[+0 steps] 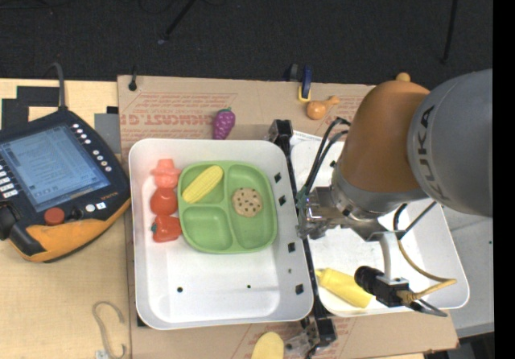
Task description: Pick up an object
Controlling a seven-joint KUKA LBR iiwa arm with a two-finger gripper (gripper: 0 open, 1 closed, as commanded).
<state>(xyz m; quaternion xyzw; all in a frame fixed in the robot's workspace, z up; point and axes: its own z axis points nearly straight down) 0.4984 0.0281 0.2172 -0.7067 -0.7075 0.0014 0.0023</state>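
Yellow object (339, 286) lies in the bin (451, 269) to the right of the green plate (211, 233), nearer the camera than the plate; its right end is covered by robot hardware. The gripper (312, 219) hangs just right of the plate, by the wall between the bins, mostly buried under the wrist; open or closed, I cannot tell. The arm (402, 148) bends down from the right. The plate, in the other bin (161, 285), holds corn (200, 183) and a cookie (247, 202) in separate compartments; red toys (163, 203) sit just left.
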